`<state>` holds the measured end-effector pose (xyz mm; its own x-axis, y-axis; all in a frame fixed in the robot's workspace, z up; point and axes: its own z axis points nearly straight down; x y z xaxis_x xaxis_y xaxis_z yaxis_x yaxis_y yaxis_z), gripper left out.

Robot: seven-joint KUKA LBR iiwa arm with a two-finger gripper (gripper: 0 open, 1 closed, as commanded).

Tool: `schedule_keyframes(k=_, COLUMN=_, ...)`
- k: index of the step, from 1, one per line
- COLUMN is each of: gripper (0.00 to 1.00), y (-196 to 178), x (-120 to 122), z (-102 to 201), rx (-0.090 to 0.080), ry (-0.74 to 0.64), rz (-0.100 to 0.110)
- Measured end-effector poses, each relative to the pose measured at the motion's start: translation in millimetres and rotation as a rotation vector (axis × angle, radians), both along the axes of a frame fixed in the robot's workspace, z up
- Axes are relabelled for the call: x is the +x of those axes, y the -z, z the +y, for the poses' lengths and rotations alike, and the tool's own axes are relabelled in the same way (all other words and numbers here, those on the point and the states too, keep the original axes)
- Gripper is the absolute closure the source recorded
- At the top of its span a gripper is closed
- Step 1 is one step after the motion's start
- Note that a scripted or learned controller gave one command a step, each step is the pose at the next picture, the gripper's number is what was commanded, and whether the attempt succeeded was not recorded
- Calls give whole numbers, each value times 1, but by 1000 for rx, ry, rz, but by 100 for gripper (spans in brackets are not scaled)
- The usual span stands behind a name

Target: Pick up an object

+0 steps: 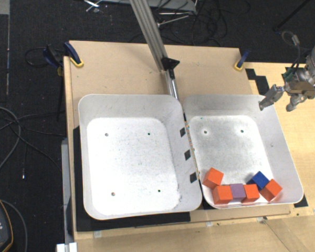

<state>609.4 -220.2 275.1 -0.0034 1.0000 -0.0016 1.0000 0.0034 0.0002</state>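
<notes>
Several small blocks lie in a row along the near edge of the right bin (228,140): an orange block (213,177), another orange one (222,194), a purple one (237,192), an orange one (251,192), a blue one (260,180) and an orange one (272,189). My gripper (281,102) hangs at the far right, above the right bin's far right corner and well away from the blocks. Its two fingers are spread apart with nothing between them.
The left bin (131,151) sits beside the right one, with black clips along the shared edge. A slanted metal pole (149,28) comes down from the back to the bins' junction. Clamps (73,54) hold the bench's back corners.
</notes>
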Motion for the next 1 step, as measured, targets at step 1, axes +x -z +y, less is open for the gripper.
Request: schedule_keyframes(k=1, gripper=0, y=185, x=57, z=35, rx=2, ry=-1, rz=4)
